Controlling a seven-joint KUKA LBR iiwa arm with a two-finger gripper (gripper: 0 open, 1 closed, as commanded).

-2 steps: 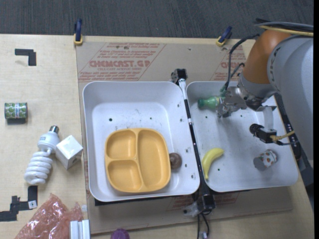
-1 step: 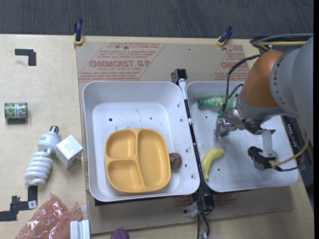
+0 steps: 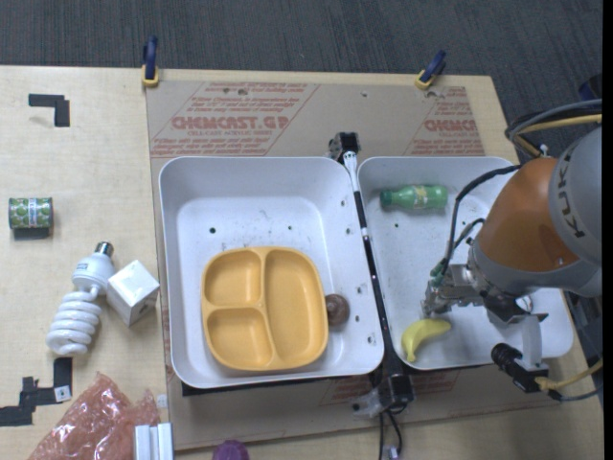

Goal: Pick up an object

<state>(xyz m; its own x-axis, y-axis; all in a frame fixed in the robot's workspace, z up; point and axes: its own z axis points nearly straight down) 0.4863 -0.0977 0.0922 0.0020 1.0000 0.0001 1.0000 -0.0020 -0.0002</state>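
A yellow banana (image 3: 422,335) lies near the front edge of the right bin (image 3: 402,257). My gripper (image 3: 439,300) hangs just above and behind the banana's upper end, low in that bin; the wrist hides its fingers. A green bottle (image 3: 414,197) lies on its side at the back of the right bin. In the left bin (image 3: 182,257) sits a yellow divided plate (image 3: 264,307), with a small brown round object (image 3: 336,309) against its right edge.
The arm's grey and orange body (image 3: 536,233) covers the right bin's right side. A black divider rail (image 3: 364,247) runs between the bins. Outside on the left lie a spiral bulb (image 3: 79,307), a white cube (image 3: 133,290), a green can (image 3: 30,214) and a red mesh bag (image 3: 91,420).
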